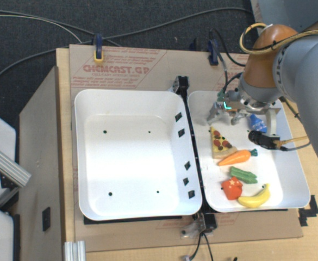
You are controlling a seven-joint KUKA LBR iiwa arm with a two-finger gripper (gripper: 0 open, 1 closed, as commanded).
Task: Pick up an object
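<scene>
The gripper (pixel 236 112) is seen low over the back of the right bin (pixel 289 192). It cannot be told how the jaws stand. Nothing is seen held. In this bin a pizza slice (pixel 219 142), a carrot (pixel 236 157), a green pickle (pixel 243 174), a red tomato (pixel 232 188) and a banana (pixel 255 197) are laid near the front. A blue thing (pixel 256 124) is seen just beside the gripper. The left bin (pixel 88 145) is set beside it on the table (pixel 120 64).

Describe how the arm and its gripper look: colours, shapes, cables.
The arm is a thick, rounded grey tube ending in a glossy orange band above the wrist. A yellowish cable loops beside that band. The gripper below is metallic grey with a small teal light.
</scene>
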